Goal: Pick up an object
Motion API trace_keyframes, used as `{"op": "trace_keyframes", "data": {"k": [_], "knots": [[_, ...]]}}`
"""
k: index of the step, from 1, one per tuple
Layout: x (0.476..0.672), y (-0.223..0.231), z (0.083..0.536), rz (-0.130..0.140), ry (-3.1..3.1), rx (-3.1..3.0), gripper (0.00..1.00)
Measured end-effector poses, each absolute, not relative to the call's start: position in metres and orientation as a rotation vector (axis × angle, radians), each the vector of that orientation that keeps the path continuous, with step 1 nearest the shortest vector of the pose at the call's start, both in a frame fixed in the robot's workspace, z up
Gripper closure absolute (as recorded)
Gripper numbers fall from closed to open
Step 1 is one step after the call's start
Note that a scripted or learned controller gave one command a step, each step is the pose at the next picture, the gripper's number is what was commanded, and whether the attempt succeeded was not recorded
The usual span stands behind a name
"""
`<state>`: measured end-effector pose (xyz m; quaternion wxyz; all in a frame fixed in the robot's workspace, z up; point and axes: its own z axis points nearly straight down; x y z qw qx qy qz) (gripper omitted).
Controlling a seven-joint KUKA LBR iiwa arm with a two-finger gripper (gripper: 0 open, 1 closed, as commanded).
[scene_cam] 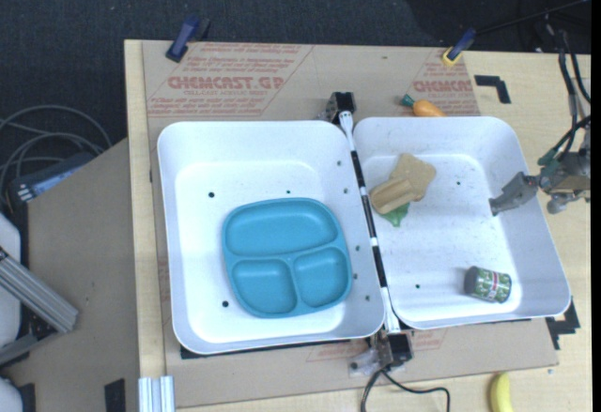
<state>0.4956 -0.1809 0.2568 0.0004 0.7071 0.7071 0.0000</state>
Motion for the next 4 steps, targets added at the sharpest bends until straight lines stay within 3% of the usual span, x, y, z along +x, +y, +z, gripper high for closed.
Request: {"op": "trace_keyframes", "data": {"k": [1,2,3,4], "knots": [[0.543,-0.136,0.159,-0.002,2.226,2.222,0.00],[0.603,-0.115,0.096,0.006,2.218,2.217,0.00],[0.648,-0.095,0.092,0.012,2.214,2.213,0.00],[0.646,-0.100,0.091,0.014,2.215,2.215,0.00]]}}
